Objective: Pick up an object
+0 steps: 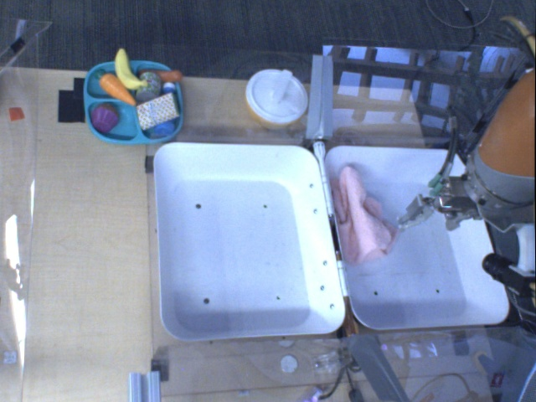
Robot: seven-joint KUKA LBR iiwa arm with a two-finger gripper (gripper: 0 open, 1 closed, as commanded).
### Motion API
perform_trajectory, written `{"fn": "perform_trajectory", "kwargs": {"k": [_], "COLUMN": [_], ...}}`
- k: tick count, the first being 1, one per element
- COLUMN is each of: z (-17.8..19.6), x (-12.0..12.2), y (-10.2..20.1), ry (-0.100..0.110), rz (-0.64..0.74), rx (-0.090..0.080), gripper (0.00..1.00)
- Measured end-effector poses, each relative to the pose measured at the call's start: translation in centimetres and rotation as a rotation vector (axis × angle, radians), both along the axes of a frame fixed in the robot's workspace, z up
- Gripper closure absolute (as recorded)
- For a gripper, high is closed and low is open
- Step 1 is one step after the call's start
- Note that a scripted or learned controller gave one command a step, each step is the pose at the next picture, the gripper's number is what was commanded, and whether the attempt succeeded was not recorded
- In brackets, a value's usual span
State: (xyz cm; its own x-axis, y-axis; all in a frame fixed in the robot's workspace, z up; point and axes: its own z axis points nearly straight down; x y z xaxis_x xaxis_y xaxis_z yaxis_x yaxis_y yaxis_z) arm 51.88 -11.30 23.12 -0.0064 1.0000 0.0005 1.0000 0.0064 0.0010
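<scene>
In right bin [469, 308]: pink cloth [360, 216] by left wall; jaws [410, 216] beside it.

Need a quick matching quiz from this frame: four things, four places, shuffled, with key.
Things:
1. cloth
2. tray
3. bowl
4. hand

Places:
A. on the bench, behind the left bin's far right corner
B. over the right bin, just right of the cloth
C. on the bench, beyond the left bin's far left corner
D. in the right bin, against its left wall

Pairs: 1-D, 2-C, 3-A, 4-B
</scene>
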Motion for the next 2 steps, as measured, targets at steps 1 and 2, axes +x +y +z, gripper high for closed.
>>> {"fn": "perform_trajectory", "kwargs": {"k": [1,2], "z": [-10.3,-13.6], "x": [3.3,6.8], "y": [1.5,2.0], "ry": [0.001,-0.02], "rz": [0.045,0.217], "rx": [0.0,-0.005], "gripper": [0.0,0.0]}}
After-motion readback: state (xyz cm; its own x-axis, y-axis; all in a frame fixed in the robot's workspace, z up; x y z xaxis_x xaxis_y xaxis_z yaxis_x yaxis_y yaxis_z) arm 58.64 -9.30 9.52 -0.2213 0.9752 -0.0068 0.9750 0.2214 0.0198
